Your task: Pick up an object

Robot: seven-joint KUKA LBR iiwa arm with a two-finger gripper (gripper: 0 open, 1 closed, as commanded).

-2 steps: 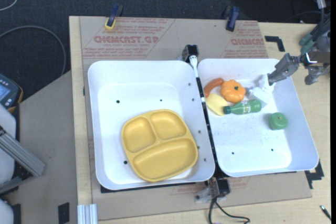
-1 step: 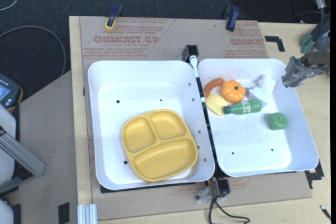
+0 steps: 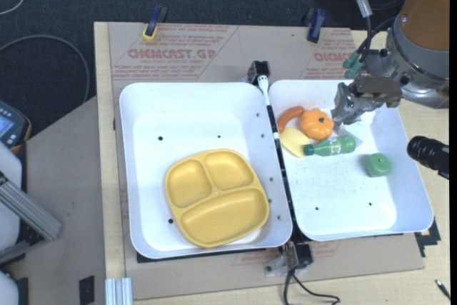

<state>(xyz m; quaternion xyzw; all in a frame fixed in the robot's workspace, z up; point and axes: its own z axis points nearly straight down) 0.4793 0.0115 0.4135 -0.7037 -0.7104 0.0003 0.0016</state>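
Over the right bin [image 3: 407, 175] you see the gripper [image 3: 345, 114] hanging just above and to the right of a small cluster of toy food near the bin's upper left corner. You cannot tell from this angle how the gripper is set, and nothing visibly sits in it. Directly beside its tip lies an orange toy pumpkin [image 3: 315, 124] with a green stem, touching an orange carrot-like piece [image 3: 289, 116] on its left and a pale yellow piece [image 3: 293, 142] below. A green toy bottle [image 3: 331, 147] lies on its side just under the pumpkin, pressed against the yellow piece. Well apart from that cluster, toward the bin's right, you find a small green round toy [image 3: 377, 165] resting alone. Across the divider, the left bin [image 3: 143, 125] holds a yellow divided plate [image 3: 216, 196] with three compartments, lying flat near the bin's front.
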